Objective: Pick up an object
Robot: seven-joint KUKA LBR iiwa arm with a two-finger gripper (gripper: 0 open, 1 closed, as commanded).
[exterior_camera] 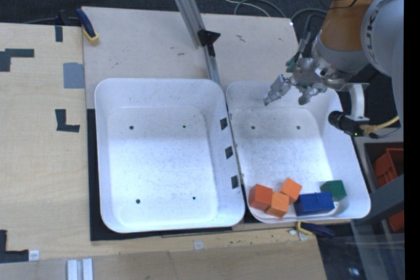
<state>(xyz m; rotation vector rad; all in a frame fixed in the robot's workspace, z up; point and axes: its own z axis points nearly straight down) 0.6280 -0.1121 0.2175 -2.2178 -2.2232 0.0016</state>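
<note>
Several blocks lie along the near wall of the right bin (275,141): an orange block (261,196), a second orange block (279,204), a third orange one (291,189), a blue block (314,204) and a green block (335,189). My gripper (289,96) hovers over the far end of the right bin, well away from the blocks. Its two fingers stand apart, open, with nothing between them.
The left bin (161,154) sits beside the right one. A slanted metal rail (187,3) crosses the bench behind the bins. A blue and yellow clamp (87,26) lies at the bench's far left corner. Cables run near the arm's wrist.
</note>
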